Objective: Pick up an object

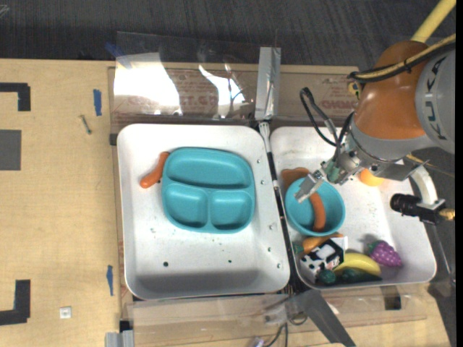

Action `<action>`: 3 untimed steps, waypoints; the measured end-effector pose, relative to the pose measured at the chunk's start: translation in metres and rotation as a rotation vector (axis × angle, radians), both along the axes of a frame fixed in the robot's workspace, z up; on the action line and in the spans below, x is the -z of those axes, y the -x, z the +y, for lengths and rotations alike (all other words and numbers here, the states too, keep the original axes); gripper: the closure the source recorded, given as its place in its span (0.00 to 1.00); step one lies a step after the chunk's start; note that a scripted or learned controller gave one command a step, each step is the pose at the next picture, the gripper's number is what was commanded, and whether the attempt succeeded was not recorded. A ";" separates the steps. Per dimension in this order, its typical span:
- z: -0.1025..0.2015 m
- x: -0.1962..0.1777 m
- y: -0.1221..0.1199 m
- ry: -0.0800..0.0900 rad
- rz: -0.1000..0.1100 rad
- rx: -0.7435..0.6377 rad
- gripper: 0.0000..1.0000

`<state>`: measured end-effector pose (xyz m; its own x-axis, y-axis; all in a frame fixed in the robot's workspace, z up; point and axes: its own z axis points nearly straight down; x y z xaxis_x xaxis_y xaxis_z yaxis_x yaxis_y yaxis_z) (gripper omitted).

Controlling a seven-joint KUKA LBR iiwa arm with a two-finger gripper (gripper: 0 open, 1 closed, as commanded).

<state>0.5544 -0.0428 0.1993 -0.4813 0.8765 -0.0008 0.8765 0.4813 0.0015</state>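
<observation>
Camera view: I read the tool [316, 184] above the upper left rim of the blue bowl [315, 208] in the right bin [423, 266]. I cannot tell its state. An orange sausage [318, 210] lies in the bowl, just below and right of the tool, long axis roughly vertical in frame. In my judgement it is the nearest target; banana [356, 265] and grapes [385, 253] lie farther off.
</observation>
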 end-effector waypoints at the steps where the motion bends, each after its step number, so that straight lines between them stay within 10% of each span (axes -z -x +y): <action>1: -0.010 0.015 0.021 0.000 0.002 0.054 0.00; 3: -0.056 0.106 0.028 -0.002 -0.020 0.289 0.00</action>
